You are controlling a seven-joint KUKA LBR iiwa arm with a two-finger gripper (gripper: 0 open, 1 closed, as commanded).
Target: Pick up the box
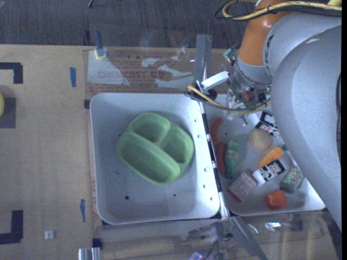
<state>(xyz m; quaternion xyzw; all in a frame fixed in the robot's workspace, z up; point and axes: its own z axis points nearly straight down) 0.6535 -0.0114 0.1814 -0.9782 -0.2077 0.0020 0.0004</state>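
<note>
A small reddish and white box lies flat near the front of the right bin. Two black-and-white cartons lie in the same bin, one just right of the box and one further back, partly under the arm. My gripper hangs over the far left part of the right bin, well behind the box and apart from it. The wrist with its orange band sits above the gripper, and cables drape around it.
The right bin also holds a red sausage-like piece, a green item, a tan roll, a carrot, a green can and a red piece. A green divided plate lies in the left bin.
</note>
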